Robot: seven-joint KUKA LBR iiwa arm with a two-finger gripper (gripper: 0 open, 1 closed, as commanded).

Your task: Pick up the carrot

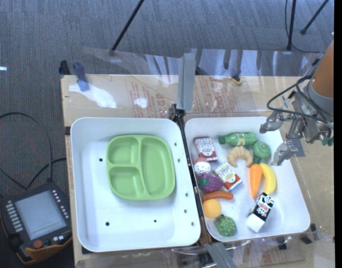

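Camera view, looking down at a slant. Two white bins are sitting side by side on the desk (154, 96). The left bin (90, 205) is holding a green divided plate (140, 166), lying flat toward the bin's 12 o'clock half. The right bin (296, 205) is holding the toy food.

The carrot (255, 180) is lying in the right bin, right of centre, its long axis running roughly 12 to 6 o'clock. A banana (268, 178) is lying just beside it at 3 o'clock, apparently touching along its length. A croissant (241, 156) is sitting at the carrot's 11 o'clock, a green bottle (238, 139) farther out at 12 o'clock, and a round green fruit (261, 149) at 12 to 1 o'clock. A milk carton (260, 211) is lying at the carrot's 6 o'clock. A red sausage (217, 195), an orange ball (212, 208) and a broccoli piece (226, 225) are lying toward 7 to 8 o'clock.

The gripper (282, 144) is hanging over the bin's 2 o'clock corner, at the carrot's 1 o'clock and apart from it. The jaws are standing spread, with nothing between them.

A teach pendant (37, 216) is lying on the floor at the frame's 8 o'clock.
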